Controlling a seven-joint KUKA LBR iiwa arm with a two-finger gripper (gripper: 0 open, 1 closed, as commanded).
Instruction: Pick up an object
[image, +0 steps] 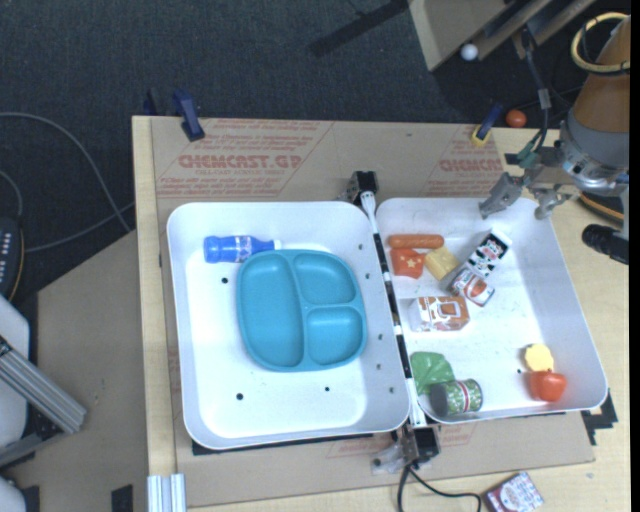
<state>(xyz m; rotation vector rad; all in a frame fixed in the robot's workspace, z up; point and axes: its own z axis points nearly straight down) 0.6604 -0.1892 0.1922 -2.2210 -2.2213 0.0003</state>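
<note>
At the near edge of the bench (300, 480), pale wood board, with a small red-and-white packet (514, 493) lying off the bins at lower right beside a black cable (408, 488). Silver metal rail (40, 392) angled at the lower left, off the bench.

Just beyond, two shallow white bins side by side on a cardboard sheet (300, 150) printed with red lettering. In the left bin (200, 400), a blue divided plate (300, 308) at centre, three compartments; a blue bottle with white label (238, 247) lying on its side along the plate's far-left rim, close to it.

In the right bin (575, 320), nearest corner: a green-labelled can (459, 397) on its side, touching a green leafy toy (430, 367). Near right: red tomato-like piece (547, 385) just beside a yellow piece (539, 357). Mid bin: flat white-and-orange packet (441, 313). Farther in: small black-and-white carton (480, 268) tilted, a yellow wedge (440, 263) and an orange-red piece (407, 261) near it, an orange carrot-like stick (415, 241) behind those.

At the far-right rim of the right bin, gripper (520, 193) hanging over the bin's back corner, grey fingers spread apart, nothing between them; well apart from the bin's objects. Arm's orange band (605, 100) above it.

Farthest: blue clamp (186, 115) on the cardboard's far-left corner, a blue-and-yellow clamp (487, 124) at the far right, small orange ball (515, 118) next to it. Dark grey carpet (200, 50) beyond the bench, black cables (60, 160) looping at left.
</note>
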